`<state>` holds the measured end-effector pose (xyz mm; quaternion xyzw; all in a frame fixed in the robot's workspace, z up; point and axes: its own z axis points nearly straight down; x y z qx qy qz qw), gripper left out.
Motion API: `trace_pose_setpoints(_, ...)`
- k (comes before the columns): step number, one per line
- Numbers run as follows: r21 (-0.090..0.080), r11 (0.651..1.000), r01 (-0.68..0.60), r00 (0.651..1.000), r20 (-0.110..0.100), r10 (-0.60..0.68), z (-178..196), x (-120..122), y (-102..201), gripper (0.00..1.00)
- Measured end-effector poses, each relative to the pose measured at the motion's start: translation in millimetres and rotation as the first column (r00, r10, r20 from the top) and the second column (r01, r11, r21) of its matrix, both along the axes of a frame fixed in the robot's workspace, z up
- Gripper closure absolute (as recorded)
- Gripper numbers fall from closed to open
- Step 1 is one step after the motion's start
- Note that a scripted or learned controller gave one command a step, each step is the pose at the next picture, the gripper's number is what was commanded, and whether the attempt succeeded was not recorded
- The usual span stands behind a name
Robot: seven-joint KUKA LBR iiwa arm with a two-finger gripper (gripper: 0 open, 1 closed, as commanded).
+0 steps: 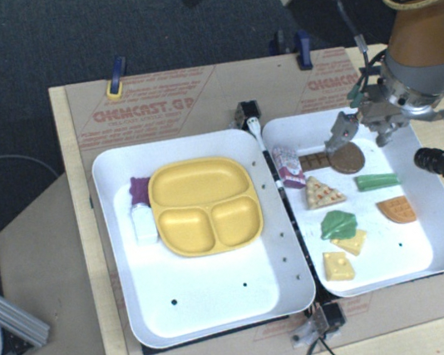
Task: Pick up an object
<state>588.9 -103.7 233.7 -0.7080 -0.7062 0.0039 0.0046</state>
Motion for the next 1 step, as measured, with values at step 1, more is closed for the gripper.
trace_pose_setpoints(1, -0.001, 1.000, -0.002, 1.000, 0.013, 0.002, 6.8, 2.5, 0.0, 0.00)
